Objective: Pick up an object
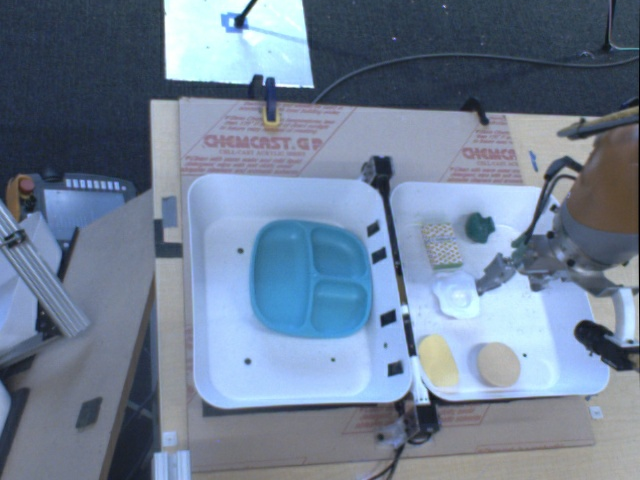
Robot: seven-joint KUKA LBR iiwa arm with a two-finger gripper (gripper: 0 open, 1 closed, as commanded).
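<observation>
Reaching over the right bin (pixel 560 368), our gripper (pixel 497 271) hangs just beside the white object (pixel 457 296); whether its jaws stand wide or narrow we cannot tell; nearer the bin's front wall lie a yellow piece (pixel 437 359) and a tan round (pixel 498 364); we judge the white object light, slippery, best pinched across its edges.

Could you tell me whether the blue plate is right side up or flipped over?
Right side up: the blue plate in the left bin shows its three hollow compartments facing up.

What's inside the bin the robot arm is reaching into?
The right bin holds a green object, patterned block, white piece, yellow item and tan round. The arm covers its right side.
</observation>
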